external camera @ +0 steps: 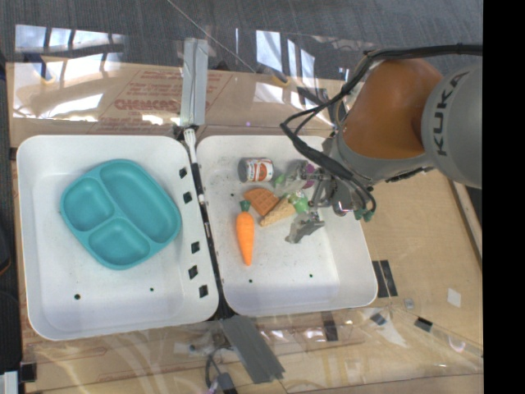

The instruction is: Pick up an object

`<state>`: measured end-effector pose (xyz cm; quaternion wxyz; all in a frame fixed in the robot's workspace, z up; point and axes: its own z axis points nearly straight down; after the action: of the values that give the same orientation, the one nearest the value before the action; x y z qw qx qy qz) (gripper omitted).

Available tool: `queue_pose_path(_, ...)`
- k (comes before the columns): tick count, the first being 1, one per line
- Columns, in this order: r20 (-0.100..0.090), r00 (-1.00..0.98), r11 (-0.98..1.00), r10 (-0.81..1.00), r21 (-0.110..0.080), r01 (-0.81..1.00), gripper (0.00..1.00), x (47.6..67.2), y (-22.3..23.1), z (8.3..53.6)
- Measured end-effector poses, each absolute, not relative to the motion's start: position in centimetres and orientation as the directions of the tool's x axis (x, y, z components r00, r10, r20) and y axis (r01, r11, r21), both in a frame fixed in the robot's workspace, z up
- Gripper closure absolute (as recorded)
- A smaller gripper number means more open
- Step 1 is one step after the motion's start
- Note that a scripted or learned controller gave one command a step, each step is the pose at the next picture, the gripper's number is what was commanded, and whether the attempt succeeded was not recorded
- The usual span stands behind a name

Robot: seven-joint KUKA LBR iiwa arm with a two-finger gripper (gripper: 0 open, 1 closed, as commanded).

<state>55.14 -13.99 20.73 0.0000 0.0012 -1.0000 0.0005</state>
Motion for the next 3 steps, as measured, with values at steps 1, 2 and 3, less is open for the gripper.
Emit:
queue_pose_path(1, -0.002, -0.996, 0.996, -0.092, -0.001, -0.092, 0.00, 60.9, -16.9, 9.2)
queue_pose_path(2, -0.009, -0.995, 0.995, -0.101, -0.002, -0.101, 1.00, 61.2, -16.7, 10.5)
queue_pose_path(3, 0.031, -0.993, 0.993, -0.114, 0.000, -0.114, 1.00, 65.0, -11.5, 9.3)
